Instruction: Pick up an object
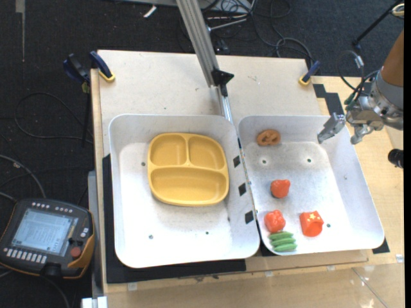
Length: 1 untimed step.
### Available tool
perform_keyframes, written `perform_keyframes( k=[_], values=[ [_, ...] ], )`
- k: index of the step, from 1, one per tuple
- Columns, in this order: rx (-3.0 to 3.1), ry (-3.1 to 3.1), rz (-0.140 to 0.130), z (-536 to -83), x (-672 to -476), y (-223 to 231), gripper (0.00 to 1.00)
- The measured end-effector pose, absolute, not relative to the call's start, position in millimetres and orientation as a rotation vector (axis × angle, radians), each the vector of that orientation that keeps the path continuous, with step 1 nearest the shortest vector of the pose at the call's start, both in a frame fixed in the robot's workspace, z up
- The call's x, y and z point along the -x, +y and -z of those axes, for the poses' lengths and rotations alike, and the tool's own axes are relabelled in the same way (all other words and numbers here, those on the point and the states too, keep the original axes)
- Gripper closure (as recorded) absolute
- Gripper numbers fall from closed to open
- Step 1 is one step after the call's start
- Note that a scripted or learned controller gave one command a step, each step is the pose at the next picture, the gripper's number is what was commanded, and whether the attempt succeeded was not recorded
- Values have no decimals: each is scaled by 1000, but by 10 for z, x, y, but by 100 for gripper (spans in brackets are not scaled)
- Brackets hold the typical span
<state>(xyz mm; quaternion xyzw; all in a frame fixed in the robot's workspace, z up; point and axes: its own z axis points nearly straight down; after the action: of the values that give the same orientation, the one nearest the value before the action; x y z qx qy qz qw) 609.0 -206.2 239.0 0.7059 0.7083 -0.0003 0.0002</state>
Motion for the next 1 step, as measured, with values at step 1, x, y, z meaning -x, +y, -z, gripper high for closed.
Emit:
perform_keyframes(
  k=[1],
  values=[
    [-2217, 2225, 1, -2390, -6090, -2062, 0]
  ],
)
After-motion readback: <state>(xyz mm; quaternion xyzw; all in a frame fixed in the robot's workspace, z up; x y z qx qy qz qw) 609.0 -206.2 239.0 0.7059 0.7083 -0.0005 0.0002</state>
